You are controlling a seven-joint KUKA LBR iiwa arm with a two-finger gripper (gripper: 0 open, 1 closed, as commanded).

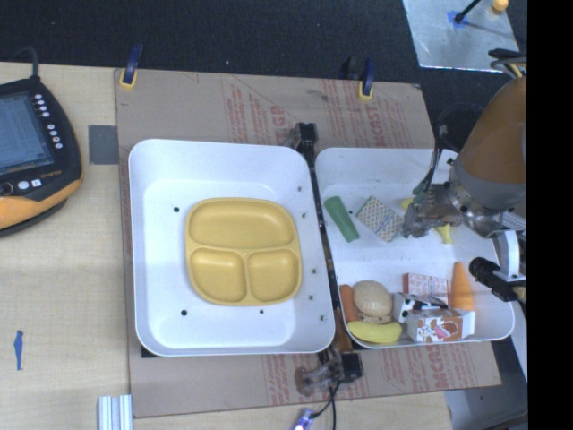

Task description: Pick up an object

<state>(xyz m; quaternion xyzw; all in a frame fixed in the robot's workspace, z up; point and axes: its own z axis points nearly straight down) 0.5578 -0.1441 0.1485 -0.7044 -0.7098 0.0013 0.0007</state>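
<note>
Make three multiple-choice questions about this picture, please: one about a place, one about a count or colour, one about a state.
1. Where does the yellow tray lie?
A. in the left bin
B. in the right bin
C. on the dark floor

2. How many compartments does the tray have?
A. two
B. three
C. five

3. How does the gripper stand to the green block?
A. clamped on it
B. pressing on top of it
C. apart from it, to its right

Answers:
1 A: the tray sits in the middle of the left bin.
2 B: one wide section above two smaller ones.
3 C: a patterned packet lies between them.
</note>
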